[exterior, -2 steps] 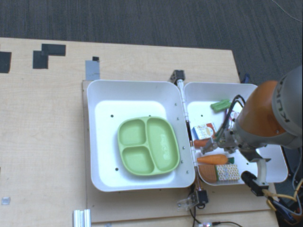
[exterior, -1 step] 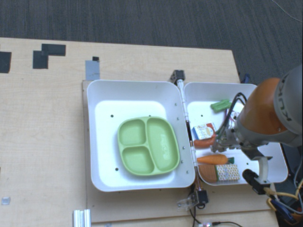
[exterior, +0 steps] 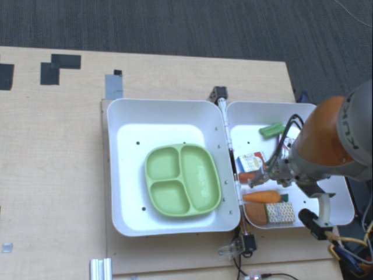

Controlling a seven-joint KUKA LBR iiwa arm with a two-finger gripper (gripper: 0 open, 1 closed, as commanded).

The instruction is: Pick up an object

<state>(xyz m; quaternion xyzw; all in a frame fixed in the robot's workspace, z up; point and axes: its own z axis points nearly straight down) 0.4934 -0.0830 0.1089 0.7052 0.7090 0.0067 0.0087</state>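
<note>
We look down on a tan bench (exterior: 52, 156) bearing two white bins side by side. The left bin (exterior: 125, 156) holds a green tray (exterior: 183, 180) with three compartments, lying flat toward the bin's 4 o'clock part; its two small compartments sit on the left and its one long compartment on the right.

In the right bin (exterior: 245, 134) we see several small things. A green piece (exterior: 271, 130) lies near 12 o'clock, tilted. A small white box (exterior: 249, 163) with red and blue print lies near the bin's left wall, about 9 o'clock. Just below it lies an orange carrot (exterior: 262, 196), lengthwise from left to right, with a green tip at its right end. At 6 o'clock a round brown thing (exterior: 254, 214) rests against the bin's lower wall, and a speckled pale block (exterior: 281, 213) lies just beside it on the right, touching or partly over it.

The arm (exterior: 326, 142), grey with its orange band, reaches in from 3 o'clock and covers much of the right bin. The gripper (exterior: 260, 177) is low between the box and the carrot, near both. We cannot tell how it is set, nor whether it touches either thing, as that part is dark and blurred.
</note>
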